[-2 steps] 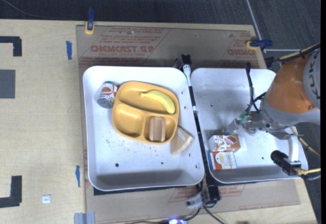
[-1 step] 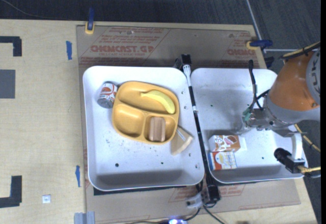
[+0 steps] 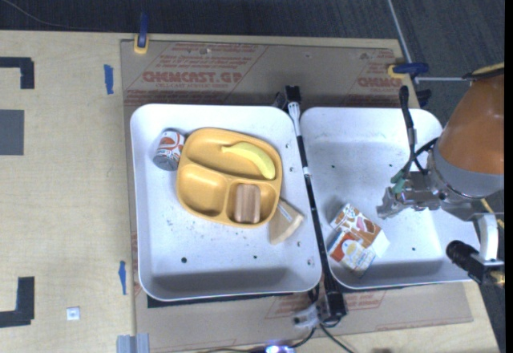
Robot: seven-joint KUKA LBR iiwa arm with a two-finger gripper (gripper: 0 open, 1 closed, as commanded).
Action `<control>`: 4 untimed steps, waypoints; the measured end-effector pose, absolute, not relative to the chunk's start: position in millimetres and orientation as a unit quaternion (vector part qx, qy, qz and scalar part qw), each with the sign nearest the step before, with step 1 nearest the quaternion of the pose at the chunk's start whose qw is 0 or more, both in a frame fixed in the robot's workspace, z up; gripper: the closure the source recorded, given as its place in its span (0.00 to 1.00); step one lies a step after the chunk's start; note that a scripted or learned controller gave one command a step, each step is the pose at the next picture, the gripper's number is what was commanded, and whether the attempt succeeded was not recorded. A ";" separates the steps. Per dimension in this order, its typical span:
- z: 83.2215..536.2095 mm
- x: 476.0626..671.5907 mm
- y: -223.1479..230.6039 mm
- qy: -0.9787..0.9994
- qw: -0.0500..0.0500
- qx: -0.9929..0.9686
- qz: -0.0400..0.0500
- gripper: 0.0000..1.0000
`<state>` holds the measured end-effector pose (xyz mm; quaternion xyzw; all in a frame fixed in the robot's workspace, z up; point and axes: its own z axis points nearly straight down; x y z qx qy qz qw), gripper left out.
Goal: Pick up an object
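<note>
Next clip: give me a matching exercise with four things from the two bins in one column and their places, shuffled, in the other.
Things:
1. yellow banana
2. crushed red and silver drink can
3. orange and white printed carton
4. brown block of toy food

Places:
A. right bin, near its front left corner
B. lower right compartment of the yellow divided plastic plate
C. upper compartment of that plate
D. left bin floor, against the plate's upper left edge

Pairs: 1-C, 2-D, 3-A, 4-B
</note>
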<state>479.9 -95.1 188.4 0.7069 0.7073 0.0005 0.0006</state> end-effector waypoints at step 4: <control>184.7 480.3 -18.2 0.708 0.001 0.707 0.001 1.00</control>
